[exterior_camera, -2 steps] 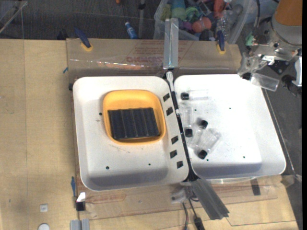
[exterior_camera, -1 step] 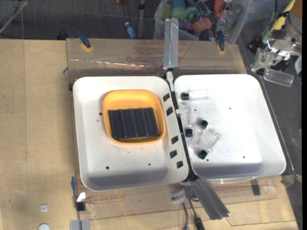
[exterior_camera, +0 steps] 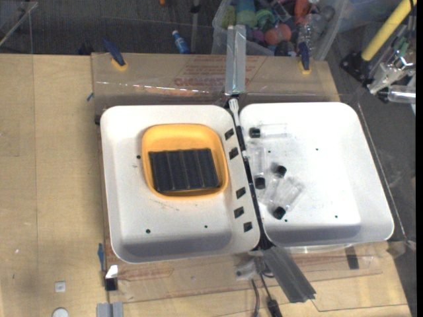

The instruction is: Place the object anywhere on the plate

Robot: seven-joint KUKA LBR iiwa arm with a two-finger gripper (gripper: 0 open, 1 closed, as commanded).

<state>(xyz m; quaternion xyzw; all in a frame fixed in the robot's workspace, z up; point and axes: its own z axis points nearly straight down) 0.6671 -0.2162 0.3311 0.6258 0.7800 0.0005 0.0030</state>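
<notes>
An orange plate [exterior_camera: 153, 152] with rounded corners rests in the left white bin [exterior_camera: 125, 230]. A black ribbed rectangular object [exterior_camera: 184, 169] lies flat on the plate and covers its middle and front part. In the right white bin [exterior_camera: 344, 177], several clear plastic vials with black caps lie loose near the divider. One vial [exterior_camera: 264, 133] is at the back, another [exterior_camera: 285, 198] towards the front, and two more [exterior_camera: 267, 170] lie between them.
A ridge with black clips [exterior_camera: 239, 191] divides the two bins. Behind the bins stand a clear plastic sheet [exterior_camera: 192, 78] and a tub of coloured toys [exterior_camera: 277, 12]. At the far right are a yellow tube [exterior_camera: 390, 25] and metal hardware [exterior_camera: 395, 84].
</notes>
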